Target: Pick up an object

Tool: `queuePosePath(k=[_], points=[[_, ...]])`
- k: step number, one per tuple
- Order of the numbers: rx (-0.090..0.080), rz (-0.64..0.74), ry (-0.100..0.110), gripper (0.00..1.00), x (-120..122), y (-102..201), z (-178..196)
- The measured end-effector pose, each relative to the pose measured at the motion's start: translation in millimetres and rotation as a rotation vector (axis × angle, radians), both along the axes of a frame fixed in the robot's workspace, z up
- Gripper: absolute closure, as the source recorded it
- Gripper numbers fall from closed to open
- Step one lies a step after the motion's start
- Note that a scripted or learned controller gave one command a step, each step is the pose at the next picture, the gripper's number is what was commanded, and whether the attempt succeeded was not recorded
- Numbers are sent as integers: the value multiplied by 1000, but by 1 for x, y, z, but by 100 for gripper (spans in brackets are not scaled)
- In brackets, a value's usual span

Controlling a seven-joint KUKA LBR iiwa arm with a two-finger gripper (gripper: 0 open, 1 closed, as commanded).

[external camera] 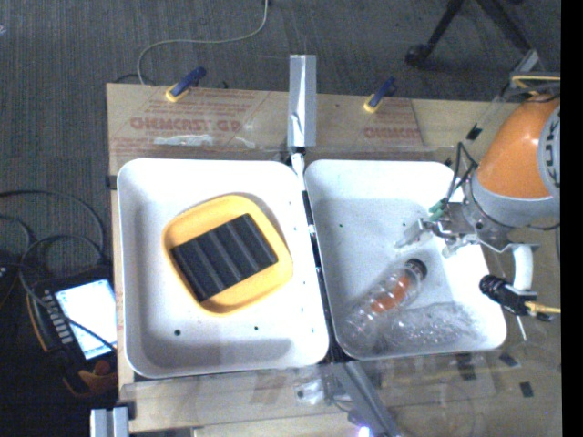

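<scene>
Clear bottle lying below the end effector in the right bin

We saw the clear plastic bottle lying down-left of our end effector, apart from it, crumpled clear plastic beside it in the right bin. We couldn't tell its grip state. Far left, a yellow tray filled the left bin.

Robot lab: clamped bench, white bins, floor cables, office carpet.
</scene>
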State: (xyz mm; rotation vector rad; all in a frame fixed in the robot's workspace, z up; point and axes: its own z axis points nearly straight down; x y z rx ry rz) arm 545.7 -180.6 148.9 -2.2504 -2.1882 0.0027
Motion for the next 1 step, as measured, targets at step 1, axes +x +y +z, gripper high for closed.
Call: queuePosePath(k=[1], points=[[-1,0,-7,0,-23,-25,-54]])
